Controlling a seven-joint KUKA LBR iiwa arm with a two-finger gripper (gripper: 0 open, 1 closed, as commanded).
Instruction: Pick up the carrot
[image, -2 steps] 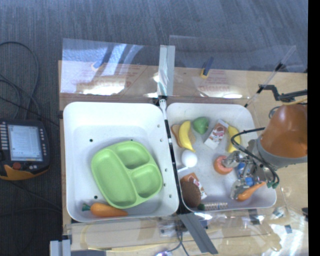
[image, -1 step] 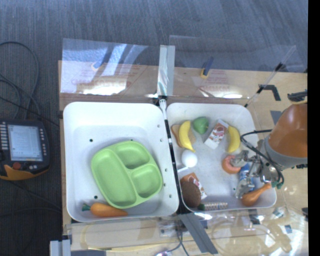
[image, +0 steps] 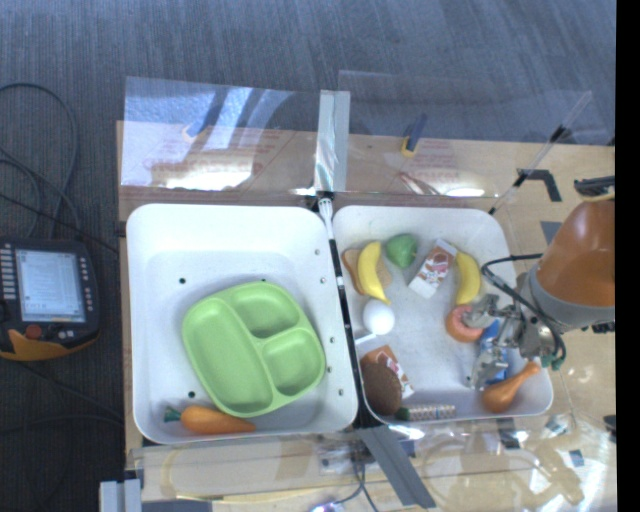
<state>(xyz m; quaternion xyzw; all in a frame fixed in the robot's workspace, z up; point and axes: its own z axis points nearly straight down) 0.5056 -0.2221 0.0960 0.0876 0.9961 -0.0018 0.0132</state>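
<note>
My target, the orange tapered carrot w/ a dark green stub end (image: 208, 420), lies flat along the front wall of the left white bin (image: 150, 300), just beside the front edge of the lime-green three-compartment plastic plate (image: 252, 346); its long axis runs roughly left-right. The gripper (image: 497, 352) is well apart from it, low in the right white bin (image: 430, 225) near that bin's right-front corner; I can't tell how far it's open, or whether it has anything in it, bc the wrist and cabling blur over it.

To do this step well, I'd lift clear first; then cross the divider high enough to miss both bin rims; then come down over the carrot's thick middle w/ the closing axis across its width, not along it. Tight spot imo: front wall on one side, plate rim on the other, so I'd want a narrow, well-centred approach; a slight offset toward the plate risks nudging it.

Arm pose: grey wrist w/ orange band enters from the right, tilted down into the right bin; tool sits between an orange ring-shaped toy (image: 462, 325) and an orange-brown drumstick-shaped toy (image: 508, 386), close to both; contact w/ either unclear.
</note>
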